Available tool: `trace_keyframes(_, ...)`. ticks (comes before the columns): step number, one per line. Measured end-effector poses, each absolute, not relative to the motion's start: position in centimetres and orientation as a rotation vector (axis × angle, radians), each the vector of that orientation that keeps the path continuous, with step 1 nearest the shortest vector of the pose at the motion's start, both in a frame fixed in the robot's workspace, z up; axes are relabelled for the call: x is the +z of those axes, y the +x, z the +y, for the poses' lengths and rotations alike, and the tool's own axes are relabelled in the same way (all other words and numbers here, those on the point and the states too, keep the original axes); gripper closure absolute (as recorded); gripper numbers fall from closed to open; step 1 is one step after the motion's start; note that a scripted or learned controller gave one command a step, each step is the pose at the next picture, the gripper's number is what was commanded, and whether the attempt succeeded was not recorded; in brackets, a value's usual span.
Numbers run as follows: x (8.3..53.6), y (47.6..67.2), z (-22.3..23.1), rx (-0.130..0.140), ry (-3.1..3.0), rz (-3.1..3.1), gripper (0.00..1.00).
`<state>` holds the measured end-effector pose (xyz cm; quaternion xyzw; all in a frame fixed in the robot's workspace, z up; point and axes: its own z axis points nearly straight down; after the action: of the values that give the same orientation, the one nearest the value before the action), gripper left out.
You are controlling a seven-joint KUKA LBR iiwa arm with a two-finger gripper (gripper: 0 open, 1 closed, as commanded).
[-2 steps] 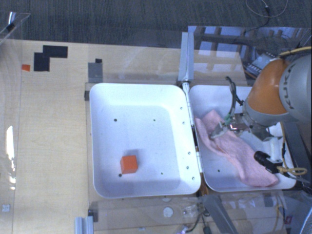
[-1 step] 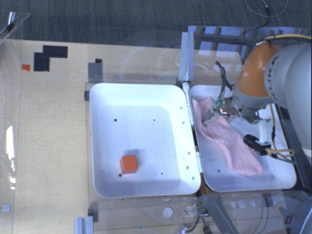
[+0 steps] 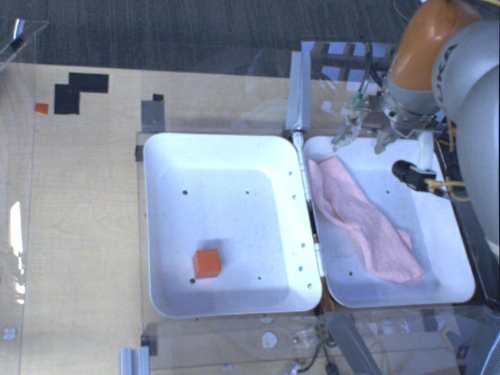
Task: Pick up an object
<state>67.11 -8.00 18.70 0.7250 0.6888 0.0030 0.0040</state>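
A pink cloth (image 3: 361, 219) lies stretched diagonally across the right bin (image 3: 437, 233), from its upper left toward its lower right. A small orange block (image 3: 207, 263) rests in the lower left part of the left bin (image 3: 226, 170). My gripper (image 3: 363, 137) hangs over the top edge of the right bin, just above the upper end of the cloth. Its two fingers (image 3: 344, 135) stand apart with nothing between them.
A grey metal post (image 3: 297, 92) stands upright between the two bins at their far edge. Black marker patches (image 3: 78, 91) and a small orange tag (image 3: 41, 108) lie on the bench at far left. A black cable fitting (image 3: 412, 174) hangs over the right bin.
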Motion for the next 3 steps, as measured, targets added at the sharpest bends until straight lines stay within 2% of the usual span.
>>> trace_keyframes(1, 9.4, 58.8, -9.7, 0.009, 2.033, 2.387, 0.00)
trace_keyframes(2, 9.2, 54.1, -13.0, 0.013, 1.801, 2.550, 0.00)
trace_keyframes(3, 9.0, 60.4, -11.9, 0.015, 1.985, 2.417, 0.00)
